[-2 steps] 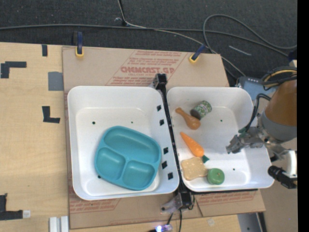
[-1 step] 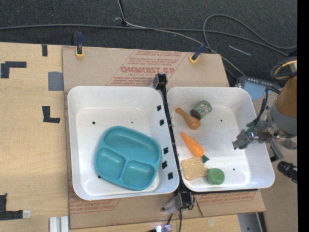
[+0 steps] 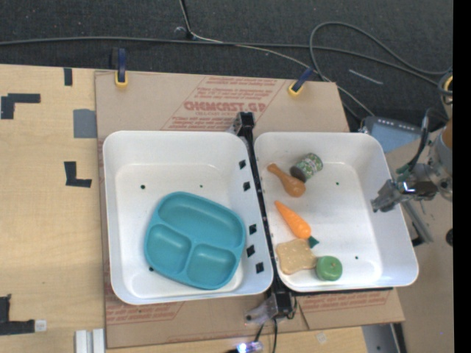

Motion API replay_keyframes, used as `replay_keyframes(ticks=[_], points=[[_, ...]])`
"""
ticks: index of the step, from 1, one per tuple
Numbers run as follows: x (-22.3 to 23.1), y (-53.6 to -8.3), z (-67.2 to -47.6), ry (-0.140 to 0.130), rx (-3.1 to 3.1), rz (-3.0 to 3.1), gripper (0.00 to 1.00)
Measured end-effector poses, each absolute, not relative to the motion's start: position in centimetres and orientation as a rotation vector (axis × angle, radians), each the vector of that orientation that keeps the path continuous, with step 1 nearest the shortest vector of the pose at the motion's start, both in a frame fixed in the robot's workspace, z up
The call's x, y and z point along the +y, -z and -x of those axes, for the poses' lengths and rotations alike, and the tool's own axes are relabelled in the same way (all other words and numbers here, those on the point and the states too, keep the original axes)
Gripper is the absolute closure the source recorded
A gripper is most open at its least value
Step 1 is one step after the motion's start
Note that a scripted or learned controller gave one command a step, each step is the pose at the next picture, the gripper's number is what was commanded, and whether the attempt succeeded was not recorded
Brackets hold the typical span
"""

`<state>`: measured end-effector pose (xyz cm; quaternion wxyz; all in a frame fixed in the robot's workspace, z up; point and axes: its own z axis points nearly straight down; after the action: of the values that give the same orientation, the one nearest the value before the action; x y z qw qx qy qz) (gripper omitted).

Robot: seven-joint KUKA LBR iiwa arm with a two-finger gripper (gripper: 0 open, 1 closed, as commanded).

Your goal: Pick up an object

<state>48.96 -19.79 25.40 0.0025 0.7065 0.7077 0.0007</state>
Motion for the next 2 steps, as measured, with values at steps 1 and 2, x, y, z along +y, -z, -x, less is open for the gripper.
replay_keyframes(ticks=[1, 2], points=[[-15.5, -24.1, -50.6, 0.002, 2.226, -2.218, 1.00], [-9.6, -24.5, -52.0, -0.001, 2.231, -2.214, 1.00]])
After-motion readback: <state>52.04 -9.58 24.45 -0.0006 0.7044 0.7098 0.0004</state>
